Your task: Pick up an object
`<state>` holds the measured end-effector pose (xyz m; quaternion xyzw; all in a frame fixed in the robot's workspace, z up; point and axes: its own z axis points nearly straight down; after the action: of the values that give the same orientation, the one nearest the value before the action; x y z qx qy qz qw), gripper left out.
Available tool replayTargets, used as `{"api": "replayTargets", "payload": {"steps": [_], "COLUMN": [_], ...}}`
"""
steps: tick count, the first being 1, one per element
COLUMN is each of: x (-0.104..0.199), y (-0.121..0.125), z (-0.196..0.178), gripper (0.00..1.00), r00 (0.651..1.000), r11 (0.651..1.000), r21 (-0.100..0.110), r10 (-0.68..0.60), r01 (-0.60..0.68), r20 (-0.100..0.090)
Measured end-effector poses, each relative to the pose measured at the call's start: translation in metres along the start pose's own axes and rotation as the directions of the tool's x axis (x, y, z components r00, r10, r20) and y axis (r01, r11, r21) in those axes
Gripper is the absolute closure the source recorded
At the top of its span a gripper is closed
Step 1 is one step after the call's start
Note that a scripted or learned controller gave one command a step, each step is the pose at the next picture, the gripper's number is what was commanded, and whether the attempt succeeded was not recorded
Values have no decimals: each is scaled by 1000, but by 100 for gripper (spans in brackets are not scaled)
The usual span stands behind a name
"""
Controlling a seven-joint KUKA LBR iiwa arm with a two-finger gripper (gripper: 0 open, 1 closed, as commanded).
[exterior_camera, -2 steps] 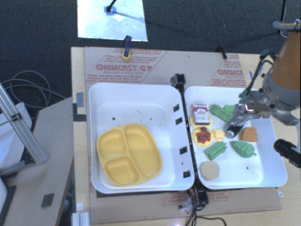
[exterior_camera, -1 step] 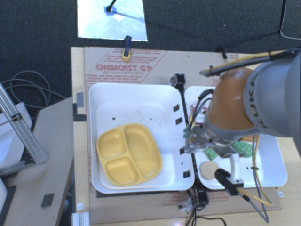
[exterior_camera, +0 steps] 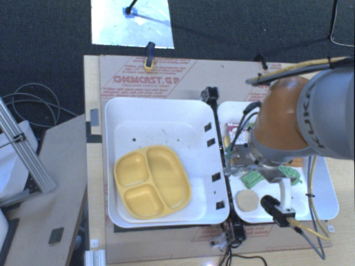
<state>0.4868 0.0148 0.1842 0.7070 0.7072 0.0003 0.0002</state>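
One gripper (exterior_camera: 241,164) sits low over the near-left part of the right bin (exterior_camera: 331,203), tucked under the wrist; whether it is wide or narrow cannot be told from above, and nothing is seen held in it. Grey arm (exterior_camera: 330,112) comes in from the right, its orange band (exterior_camera: 280,118) covering much of that bin. Just beside the gripper, toward the near side, lies a small green piece (exterior_camera: 252,179); a second bit of green (exterior_camera: 290,174) shows past the wrist to the right, and whether the two are one thing cannot be told. Near the green piece, closer to the bin's front wall, lies a round tan disc (exterior_camera: 247,200), flat and apart from the gripper. Behind the gripper, close to the divider, a red-and-white packet (exterior_camera: 234,131) is partly hidden by cables. Left bin (exterior_camera: 161,115) holds a yellow three-compartment tray (exterior_camera: 152,180), set at a slant in the near half, well apart from the gripper. Both bins rest on a brown printed board (exterior_camera: 166,76). A shiny sheet (exterior_camera: 132,15) lies on the dark floor beyond.
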Motion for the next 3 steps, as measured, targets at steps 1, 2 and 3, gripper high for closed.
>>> {"api": "replayTargets", "payload": {"steps": [1,2,3], "x": [75,22,49], "y": [21,0,0], "z": [-27,-82,-74], "gripper": [100,100,100], "r00": [1000,1000,1000], "r11": [1000,1000,1000], "r21": [-4,-5,0], "r10": [-10,3,-5], "r01": [10,-3,5], "r20": [-2,0,-1]}}
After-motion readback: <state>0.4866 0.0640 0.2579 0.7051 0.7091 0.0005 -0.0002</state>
